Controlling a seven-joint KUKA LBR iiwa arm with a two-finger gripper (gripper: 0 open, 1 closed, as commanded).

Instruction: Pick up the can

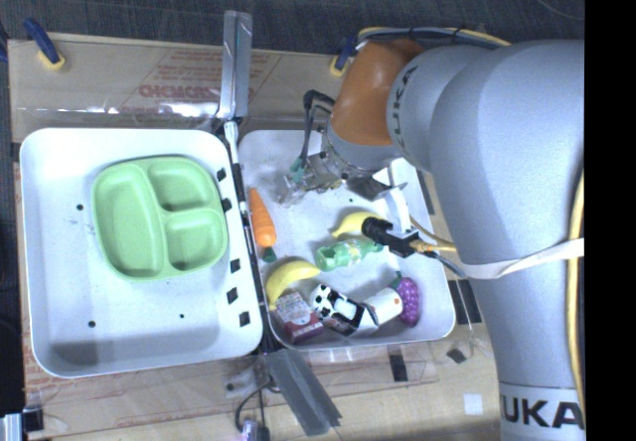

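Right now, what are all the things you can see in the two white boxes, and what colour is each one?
shallow white plastic bins: two, white, side by side on the bench.
light green divided plate: one, green, in the left bin.
orange carrot: one, orange, right bin by the dividing wall.
yellow bananas: two, yellow, one mid right bin, the other lower left.
green plastic bottle: one, green, between the bananas.
small can with a red label: one, red and silver, right bin's front edge.
black-and-white cow toy: one, beside the can.
purple grape bunch: one, purple, right bin's front right.
grey robot arm with an orange band: one, above the right bin.
claw: one, metal, low over the right bin's back part.
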